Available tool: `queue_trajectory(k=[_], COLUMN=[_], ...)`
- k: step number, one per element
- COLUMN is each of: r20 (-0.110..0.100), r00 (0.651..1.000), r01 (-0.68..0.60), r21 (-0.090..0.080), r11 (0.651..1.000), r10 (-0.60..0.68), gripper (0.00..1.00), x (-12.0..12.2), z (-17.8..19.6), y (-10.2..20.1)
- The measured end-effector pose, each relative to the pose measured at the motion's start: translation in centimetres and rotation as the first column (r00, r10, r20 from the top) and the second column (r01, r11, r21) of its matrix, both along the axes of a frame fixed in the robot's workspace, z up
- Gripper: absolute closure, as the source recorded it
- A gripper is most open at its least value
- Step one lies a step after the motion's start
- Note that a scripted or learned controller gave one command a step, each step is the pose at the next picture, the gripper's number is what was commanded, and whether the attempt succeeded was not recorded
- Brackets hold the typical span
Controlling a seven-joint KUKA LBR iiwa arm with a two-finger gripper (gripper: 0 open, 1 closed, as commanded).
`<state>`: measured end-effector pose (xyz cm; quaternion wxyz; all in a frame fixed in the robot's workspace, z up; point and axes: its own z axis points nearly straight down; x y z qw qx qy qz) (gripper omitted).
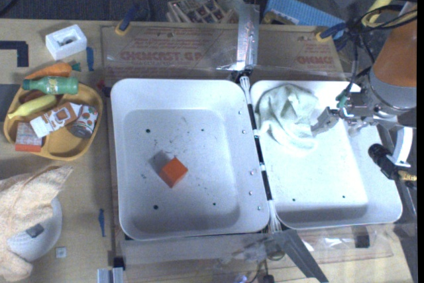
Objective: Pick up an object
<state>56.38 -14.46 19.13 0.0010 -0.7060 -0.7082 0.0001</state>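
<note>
The tool (322,121) is hovering at the edge of a crumpled white cloth (289,114) lying in the right bin (344,199); its grip I cannot tell. The cloth is looking soft, light, limp: pinching a raised fold seems best

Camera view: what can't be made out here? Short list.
- Gripper: small and blurred against the pale crumpled cloth in the right bin; whether it grips the cloth cannot be told.
- Cloth: its folds hide whatever lies beneath.
- Arm: cut off by the camera view's right edge.
- Orange block in the left bin: a grey piece beside it, too small to tell whether separate or attached.
</note>
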Motion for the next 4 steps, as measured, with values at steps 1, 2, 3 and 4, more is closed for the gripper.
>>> queue_trajectory(k=[1,2,3,4], r20=[0.004,0.006,0.002,0.012], r00=[0.999,1.000,0.997,0.998], r01=[0.047,-0.011,0.075,0.065], r21=[-0.003,-0.005,-0.001,-0.003], r11=[0.999,1.000,0.997,0.998], r10=[-0.047,0.011,-0.075,-0.065], gripper=[0.00,0.00,0.00,0.00], x=[9.0,10.3,1.4,10.1], z=[-4.9,-5.2,-4.8,-10.1], y=[0.2,-6.2,-4.4,2.4])
